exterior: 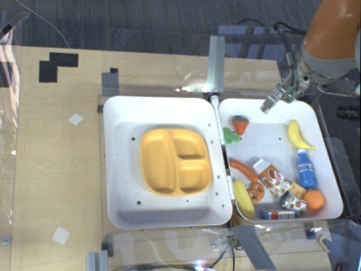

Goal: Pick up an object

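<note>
Bright, even overhead lighting across the surface (pixel 62 168), with no deep shadow anywhere. Strong glare at 12 o'clock of the left bin (pixel 163 109), on the metal divider post (pixel 216 66) and the shiny strip beside it. Pinkish streaks of reflection at 9 o'clock along the frame edge, from a clear panel. Soft grey shadow inside the left bin at 6 o'clock, under the yellow tray (pixel 175 161). Faint shading under the claw (pixel 273 101) on the right bin (pixel 271 123) at 12 o'clock. Slightly soft focus overall; orange band (pixel 333 21) at 1 o'clock blurred. Small glints at 6 o'clock.
</note>
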Robot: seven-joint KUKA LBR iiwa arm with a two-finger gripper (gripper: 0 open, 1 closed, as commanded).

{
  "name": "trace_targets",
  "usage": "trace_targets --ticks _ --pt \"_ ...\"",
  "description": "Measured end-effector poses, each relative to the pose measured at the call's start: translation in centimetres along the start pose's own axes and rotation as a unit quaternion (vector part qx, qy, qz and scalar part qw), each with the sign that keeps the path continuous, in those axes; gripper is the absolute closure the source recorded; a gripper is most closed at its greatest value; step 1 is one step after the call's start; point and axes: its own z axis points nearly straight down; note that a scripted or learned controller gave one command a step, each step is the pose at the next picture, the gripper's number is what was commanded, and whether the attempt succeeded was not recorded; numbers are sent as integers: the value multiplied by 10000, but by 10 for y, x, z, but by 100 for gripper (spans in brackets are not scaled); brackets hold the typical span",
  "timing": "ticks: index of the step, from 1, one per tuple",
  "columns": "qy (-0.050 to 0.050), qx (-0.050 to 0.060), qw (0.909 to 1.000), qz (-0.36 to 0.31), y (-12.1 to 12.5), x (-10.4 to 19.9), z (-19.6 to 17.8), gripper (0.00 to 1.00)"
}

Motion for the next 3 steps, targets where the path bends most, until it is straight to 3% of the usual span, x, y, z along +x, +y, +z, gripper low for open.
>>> trace_targets --ticks 1,2,3 --pt "3 21 9969 -780 -4 -85 -47 100" --pt "48 20 9132 -4074 -48 -106 74 100" --pt "60 14 8454 -5341 -125 -77 161 100"
